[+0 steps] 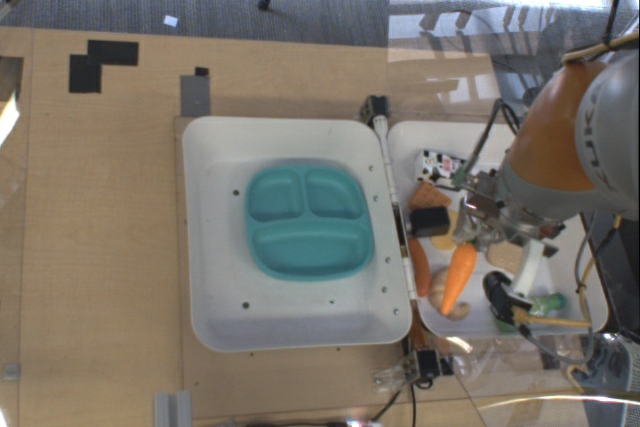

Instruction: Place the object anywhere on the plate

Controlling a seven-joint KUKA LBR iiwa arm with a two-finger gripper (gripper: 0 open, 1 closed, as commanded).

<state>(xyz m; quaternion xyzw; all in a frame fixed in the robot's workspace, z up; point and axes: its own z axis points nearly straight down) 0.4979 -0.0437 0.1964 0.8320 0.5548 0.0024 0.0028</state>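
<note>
The jaws are seen over the right bin, close to that bin's middle. It cannot be told if the jaws are wide or narrow. The carrot is seen just below the jaws. Its fat end is right by them, and its thin end is pointed toward the near edge of the desk. It cannot be told if the carrot is held.

A small black block is seen just beside the jaws, on the side nearer the left bin. A brown wedge is laid next to it, toward the far edge. A black and white spotted thing is found near the far wall of the right bin. A long red-brown thing is laid along the wall between the two bins. A pale round thing is touched by the carrot's tip. A green thing is seen near the right bin's near right corner.

The grey and orange arm is stretched in from the right edge of the desk.

The teal plate is set in the middle of the left bin. It is split into three parts. The carrot is kept well apart from it, in the other bin.
</note>
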